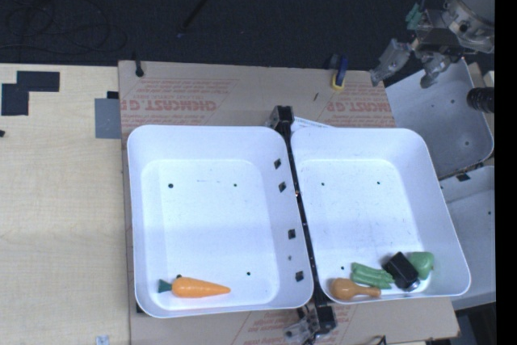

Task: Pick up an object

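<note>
Hand [412, 65] above right bin's far corner | carrot [199, 287] well apart, left bin

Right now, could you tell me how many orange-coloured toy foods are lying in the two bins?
2: a carrot at the near edge of the left bin, and a pear-shaped piece at the near edge of the right bin, beside green items that might hide more.

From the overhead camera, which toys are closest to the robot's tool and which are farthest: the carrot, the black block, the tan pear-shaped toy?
Measured from the tool, at upper right beyond the bins:
1. Black block, right bin's near-right corner.
2. Tan pear-shaped toy, right bin's front edge, just left of the block.
3. Carrot, left bin's front-left corner, plainly farthest.
</note>
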You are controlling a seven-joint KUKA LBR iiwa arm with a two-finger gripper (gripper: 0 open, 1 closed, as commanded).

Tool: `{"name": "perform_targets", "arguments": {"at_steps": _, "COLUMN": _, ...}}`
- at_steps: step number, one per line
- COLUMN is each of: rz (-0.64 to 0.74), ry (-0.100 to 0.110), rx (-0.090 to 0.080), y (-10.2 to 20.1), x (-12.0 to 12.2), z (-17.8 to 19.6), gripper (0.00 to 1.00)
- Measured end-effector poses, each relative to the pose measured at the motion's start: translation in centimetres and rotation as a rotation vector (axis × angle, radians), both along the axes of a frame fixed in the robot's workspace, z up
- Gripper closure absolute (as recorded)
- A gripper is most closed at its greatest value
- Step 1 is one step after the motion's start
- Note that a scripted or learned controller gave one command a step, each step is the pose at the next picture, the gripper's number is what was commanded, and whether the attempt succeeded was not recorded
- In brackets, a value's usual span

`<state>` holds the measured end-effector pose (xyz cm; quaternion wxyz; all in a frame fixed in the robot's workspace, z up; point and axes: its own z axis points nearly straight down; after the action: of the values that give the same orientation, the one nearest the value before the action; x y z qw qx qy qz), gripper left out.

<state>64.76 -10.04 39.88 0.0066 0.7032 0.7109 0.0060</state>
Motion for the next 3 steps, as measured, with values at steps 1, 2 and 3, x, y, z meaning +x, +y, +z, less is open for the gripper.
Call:
{"name": "perform_targets", "arguments": {"at_steps": 1, "rz": -0.015, "ry": 0.014, "rx": -0.003, "y": -7.8, "x": -0.4, "z": 5.3, "gripper": 0.00}}
{"name": "perform_targets", "arguments": {"at_steps": 2, "rz": -0.007, "ry": 0.022, "rx": -0.001, "y": -7.4, "x": -0.3, "z": 5.9, "gripper": 1.00}}
{"name": "perform_targets", "arguments": {"at_steps": 3, "rz": -0.004, "ry": 0.020, "rx": 0.003, "y": -0.6, "x": -0.3, "z": 6.9, "gripper": 1.00}}
